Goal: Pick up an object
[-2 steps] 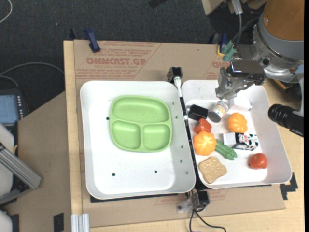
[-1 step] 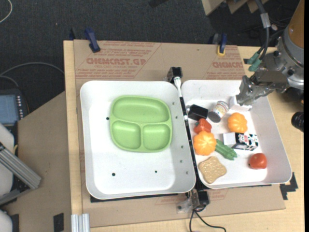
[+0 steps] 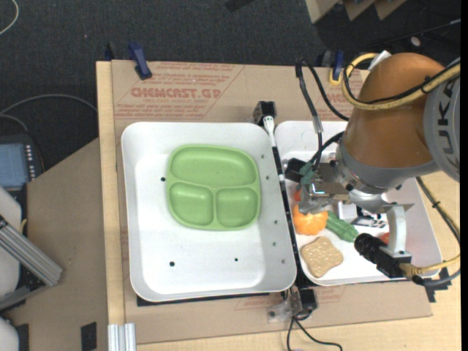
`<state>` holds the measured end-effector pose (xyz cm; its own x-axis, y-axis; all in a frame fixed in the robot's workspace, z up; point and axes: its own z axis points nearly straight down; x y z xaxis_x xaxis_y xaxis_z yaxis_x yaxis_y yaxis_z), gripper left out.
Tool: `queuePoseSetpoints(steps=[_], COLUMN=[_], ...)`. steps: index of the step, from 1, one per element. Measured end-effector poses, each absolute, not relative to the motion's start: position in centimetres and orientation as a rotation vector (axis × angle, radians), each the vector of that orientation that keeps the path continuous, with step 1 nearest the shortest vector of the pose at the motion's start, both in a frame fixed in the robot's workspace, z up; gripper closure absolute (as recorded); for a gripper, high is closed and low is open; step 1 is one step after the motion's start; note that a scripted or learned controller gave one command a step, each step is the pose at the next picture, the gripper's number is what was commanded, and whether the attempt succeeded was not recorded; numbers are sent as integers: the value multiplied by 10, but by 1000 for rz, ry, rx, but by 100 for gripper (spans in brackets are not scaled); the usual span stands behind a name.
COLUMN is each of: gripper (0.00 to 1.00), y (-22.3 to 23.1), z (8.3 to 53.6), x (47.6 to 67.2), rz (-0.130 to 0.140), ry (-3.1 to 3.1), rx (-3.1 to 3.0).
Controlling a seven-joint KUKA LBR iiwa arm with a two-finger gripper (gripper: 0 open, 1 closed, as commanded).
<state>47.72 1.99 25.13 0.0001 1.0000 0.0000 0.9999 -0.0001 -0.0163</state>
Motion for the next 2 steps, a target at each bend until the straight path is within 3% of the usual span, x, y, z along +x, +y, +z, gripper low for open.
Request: queuePoseSetpoints(steps=[1,2], gripper=[100,100], y=[136,100], z=[247,255], x=[478,480], rz=[-3,-2], ry=[-2232,-2219], rx=[-2209,-2227])
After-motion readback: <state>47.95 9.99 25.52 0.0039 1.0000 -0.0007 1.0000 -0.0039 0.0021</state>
